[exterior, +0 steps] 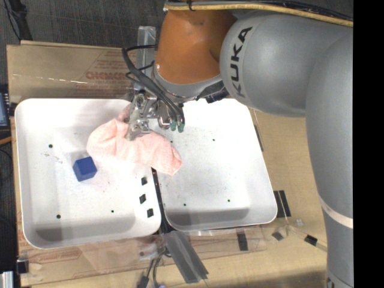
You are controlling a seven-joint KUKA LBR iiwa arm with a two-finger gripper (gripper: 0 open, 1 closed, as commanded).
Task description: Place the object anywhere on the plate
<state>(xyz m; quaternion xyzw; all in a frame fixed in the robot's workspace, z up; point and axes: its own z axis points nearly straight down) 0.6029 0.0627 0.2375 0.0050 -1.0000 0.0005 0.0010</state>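
Gripper (139,123) down at the upper right of the left bin (36,161), hanging from the grey arm (282,65) with its orange band (189,41), metal fingers (135,128) pressed into the top edge of a pink cloth (135,146). Hard to judge how wide the fingers stand (cables and wrist hardware crowd the spot), so cannot tell whether any fabric is actually pinched between them. Crumpled, the cloth, spreading from directly under the gripper down and to the right, its lower corner draped over the rims where the left bin meets the right bin (240,179). Touching or nearly touching the fingertips at its upper part, with most of its bulk just below and beside them. Small blue block (85,168) on the floor of the left bin, near the cloth's left edge but apart from it, well clear of the gripper. Brown cardboard (66,71) behind the bins along the bench.
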